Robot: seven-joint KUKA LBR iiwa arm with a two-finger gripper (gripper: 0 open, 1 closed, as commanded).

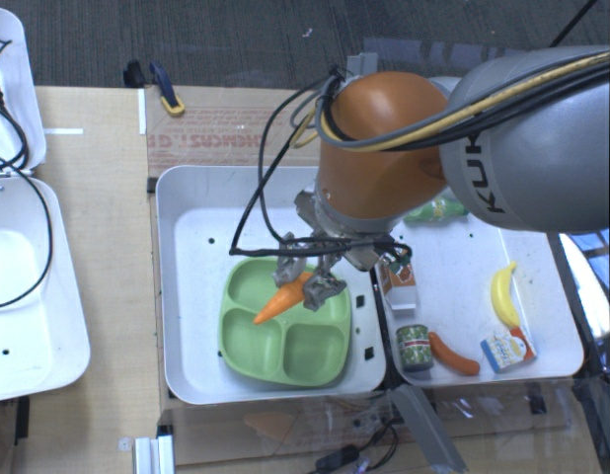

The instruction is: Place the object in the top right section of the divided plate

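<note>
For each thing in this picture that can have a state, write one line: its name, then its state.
Tool: over the plate's upper right part, shut on the carrot.
Carrot: between the tool's fingers, tilted, tip toward lower left.
Divided plate: flat in the left bin.
Banana: lying in the right bin.
Green can: upright in the right bin.
Sausage: lying beside the can.

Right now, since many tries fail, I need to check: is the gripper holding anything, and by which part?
Yes. The gripper holds the carrot by its thick upper end, between its fingers, above the green divided plate.
</note>
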